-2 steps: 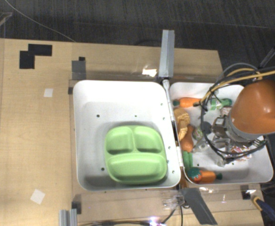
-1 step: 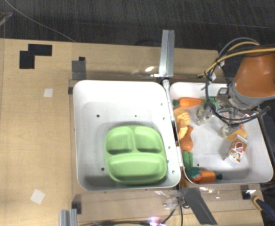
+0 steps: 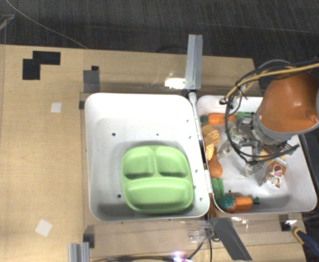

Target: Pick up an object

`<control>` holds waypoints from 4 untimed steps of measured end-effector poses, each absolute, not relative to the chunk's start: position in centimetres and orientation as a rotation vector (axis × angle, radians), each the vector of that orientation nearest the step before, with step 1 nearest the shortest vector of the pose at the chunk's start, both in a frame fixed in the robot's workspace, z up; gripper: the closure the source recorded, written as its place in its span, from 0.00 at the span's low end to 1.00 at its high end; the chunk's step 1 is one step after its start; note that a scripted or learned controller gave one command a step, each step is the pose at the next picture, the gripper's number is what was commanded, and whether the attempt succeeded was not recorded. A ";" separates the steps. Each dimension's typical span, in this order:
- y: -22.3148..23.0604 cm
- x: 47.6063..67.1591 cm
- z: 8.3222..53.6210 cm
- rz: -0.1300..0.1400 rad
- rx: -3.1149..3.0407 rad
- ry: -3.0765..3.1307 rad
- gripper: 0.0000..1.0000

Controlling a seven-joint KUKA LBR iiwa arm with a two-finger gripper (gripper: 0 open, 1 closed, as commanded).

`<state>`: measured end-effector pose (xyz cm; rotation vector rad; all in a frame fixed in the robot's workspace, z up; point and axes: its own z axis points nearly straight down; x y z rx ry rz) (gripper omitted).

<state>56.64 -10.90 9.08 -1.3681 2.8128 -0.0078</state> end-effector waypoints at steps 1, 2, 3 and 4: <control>-10.6 57.2 10.6 -0.016 -1.359 2.794 1.00; -15.2 57.6 16.9 -0.010 -1.652 2.661 1.00; -15.0 57.6 16.8 -0.006 -1.654 2.660 0.00; -18.2 56.2 11.6 -0.033 -1.770 2.566 0.00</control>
